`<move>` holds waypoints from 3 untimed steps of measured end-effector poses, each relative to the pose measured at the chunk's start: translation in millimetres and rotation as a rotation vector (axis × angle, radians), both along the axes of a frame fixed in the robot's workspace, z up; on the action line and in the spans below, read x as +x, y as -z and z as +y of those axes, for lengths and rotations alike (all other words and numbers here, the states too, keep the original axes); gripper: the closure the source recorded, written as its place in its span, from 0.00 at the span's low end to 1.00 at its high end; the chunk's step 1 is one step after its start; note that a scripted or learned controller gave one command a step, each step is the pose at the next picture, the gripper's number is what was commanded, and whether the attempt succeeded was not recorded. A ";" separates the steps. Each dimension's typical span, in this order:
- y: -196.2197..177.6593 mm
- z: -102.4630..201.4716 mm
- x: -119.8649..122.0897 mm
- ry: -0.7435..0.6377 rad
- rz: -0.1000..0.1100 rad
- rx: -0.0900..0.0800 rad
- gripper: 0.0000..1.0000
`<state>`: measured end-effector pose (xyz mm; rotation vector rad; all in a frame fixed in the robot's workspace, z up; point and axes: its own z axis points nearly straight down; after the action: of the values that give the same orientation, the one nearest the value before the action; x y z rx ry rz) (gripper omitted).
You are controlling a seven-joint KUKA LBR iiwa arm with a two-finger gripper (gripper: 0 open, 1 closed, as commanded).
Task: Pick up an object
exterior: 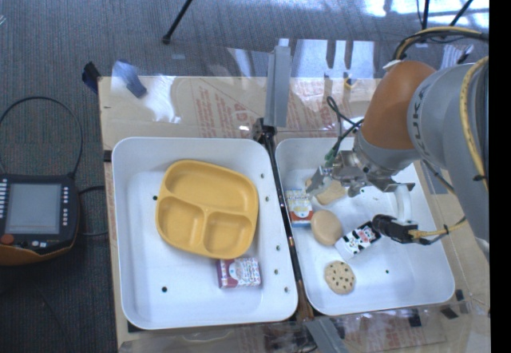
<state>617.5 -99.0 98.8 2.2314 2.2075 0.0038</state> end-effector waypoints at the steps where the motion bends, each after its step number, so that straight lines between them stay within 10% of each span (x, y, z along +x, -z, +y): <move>1: 14.4 -29.0 -36.6 -0.009 0.011 0.001 0.00; 2: 14.4 -28.9 -64.0 -0.012 0.011 0.003 0.00; 3: 13.7 -16.8 26.6 -0.013 0.007 0.002 0.00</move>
<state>644.1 -115.8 85.1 2.2209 2.2267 -0.0020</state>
